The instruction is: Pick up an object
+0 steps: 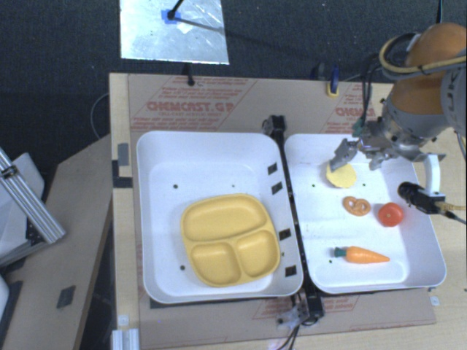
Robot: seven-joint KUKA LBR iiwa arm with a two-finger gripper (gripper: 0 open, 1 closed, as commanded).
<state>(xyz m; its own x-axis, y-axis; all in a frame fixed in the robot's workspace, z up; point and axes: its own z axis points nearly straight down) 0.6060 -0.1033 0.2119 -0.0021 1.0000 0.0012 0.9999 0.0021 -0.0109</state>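
Camera view: gripper (359, 154) over right bin (423, 268), fingers spread apart, nothing between them. Yellow chip (341, 176) lies just below its left finger, nearest target. Pretzel (357, 206), tomato (391, 214), carrot (365, 254) lie farther toward the front.

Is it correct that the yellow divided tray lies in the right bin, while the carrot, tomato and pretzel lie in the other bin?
Not quite. The camera view shows the yellow divided tray in the left bin. The carrot, tomato and pretzel lie in the other bin, the right bin.
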